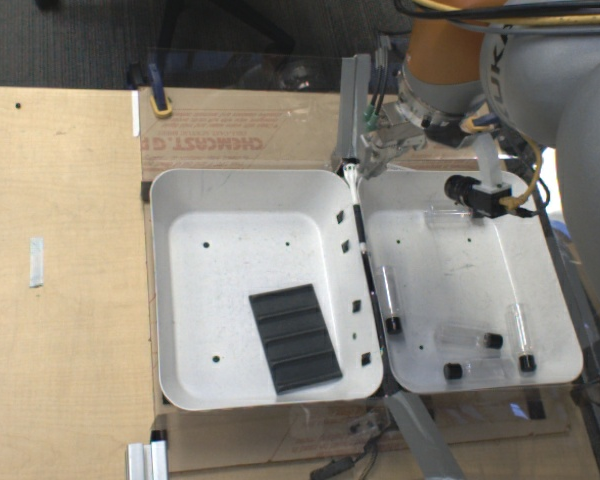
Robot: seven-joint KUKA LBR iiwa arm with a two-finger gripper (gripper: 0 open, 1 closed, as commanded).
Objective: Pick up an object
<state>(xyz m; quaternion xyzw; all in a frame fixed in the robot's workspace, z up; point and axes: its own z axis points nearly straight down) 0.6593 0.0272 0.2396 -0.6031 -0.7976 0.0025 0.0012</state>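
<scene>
The gripper (365, 163), claw state unclear, sits at twelve o'clock, so it could bump the right bin's (570, 338) wall.

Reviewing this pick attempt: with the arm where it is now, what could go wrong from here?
1. The gripper hangs at the far end of the rim between the bins; a straight descent there could strike the rim.
2. The clear tubes with black caps in the right bin look thin and slippery, so a grasp may slip.
3. The black ribbed block lies flat in the left bin, possibly too wide to grip.
</scene>
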